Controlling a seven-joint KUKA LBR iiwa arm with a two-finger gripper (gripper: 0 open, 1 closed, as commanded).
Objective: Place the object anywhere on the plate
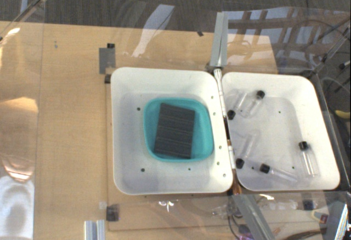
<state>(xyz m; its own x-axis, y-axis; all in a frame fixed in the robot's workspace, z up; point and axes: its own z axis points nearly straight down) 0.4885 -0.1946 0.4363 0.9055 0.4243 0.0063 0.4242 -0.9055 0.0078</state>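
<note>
Along the lower edge, metal brackets [249, 222] and cables run under the worktop [60, 140]. Two white bins sit side by side, touching along a central seam. Inside the left bin [126, 173], a teal plate [204, 135] carries a dark grey ribbed block [174, 131], lying flat near its middle. Across the right bin [323, 173] lie several clear vials with black caps [307, 158], scattered apart. Neither arm nor hand can be judged.

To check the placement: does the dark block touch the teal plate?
Touching. The camera view shows the dark block lying flat inside the teal plate, with teal rim around it.
</note>
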